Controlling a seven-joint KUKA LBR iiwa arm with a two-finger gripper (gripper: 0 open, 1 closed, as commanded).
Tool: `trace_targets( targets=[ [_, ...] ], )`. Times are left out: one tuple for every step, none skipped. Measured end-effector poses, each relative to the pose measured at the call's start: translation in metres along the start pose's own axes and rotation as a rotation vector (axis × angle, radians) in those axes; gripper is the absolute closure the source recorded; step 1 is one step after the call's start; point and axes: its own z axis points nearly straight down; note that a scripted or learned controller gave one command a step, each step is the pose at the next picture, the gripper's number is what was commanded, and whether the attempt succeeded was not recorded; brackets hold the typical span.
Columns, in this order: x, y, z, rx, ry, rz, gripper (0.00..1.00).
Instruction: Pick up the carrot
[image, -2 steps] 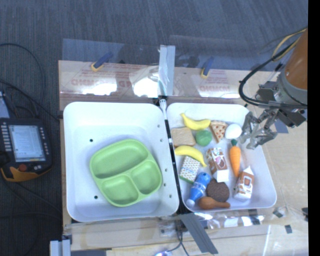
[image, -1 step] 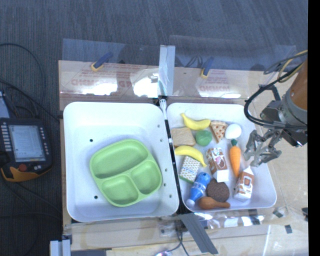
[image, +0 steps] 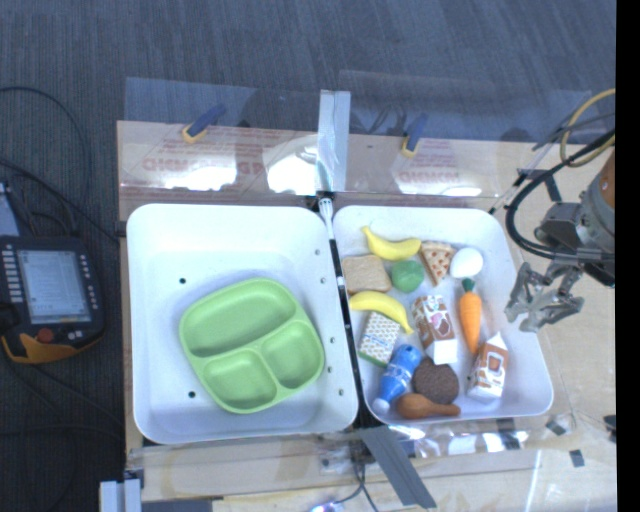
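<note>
- camera view: the carrot (image: 470, 316) lies in the right bin (image: 520, 400), at about 3 o'clock from the bin's middle, orange body pointing down toward 6 o'clock, green top at 12.
- the claw (image: 541, 299) hangs just outside the bin's right wall, at 3 o'clock from the carrot, holding nothing; the rig says two fingers, but i can't tell whether they are parted or closed in that tangle of grey metal.
- the risk i see is crowding. a small printed carton (image: 437, 321) sits touching or nearly touching the carrot at its 9 o'clock, and a juice carton (image: 487, 366) sits just beside its tip at 5 o'clock; a finger coming down could land on either and shove the carrot aside or pinch the wrong thing.
- the white egg (image: 466, 262) sits just beside the green top at 12 o'clock and could get knocked rolling.
- the carrot is close to the bin wall, so the outer finger may catch the rim on the way in.
- the carrot tapers and looks smooth, so i'd guess a grip near the tip would slip.
- hard to make out: the arm is cut off at the right, and the fingertips blur into each other.
</note>
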Motion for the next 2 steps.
trace_targets(
  targets=[
    [-0.009,0.004,0.032,-0.003,0.000,-0.218,1.00],
    [0.010,0.003,-0.048,0.001,-0.002,-0.436,1.00]
  ],
)
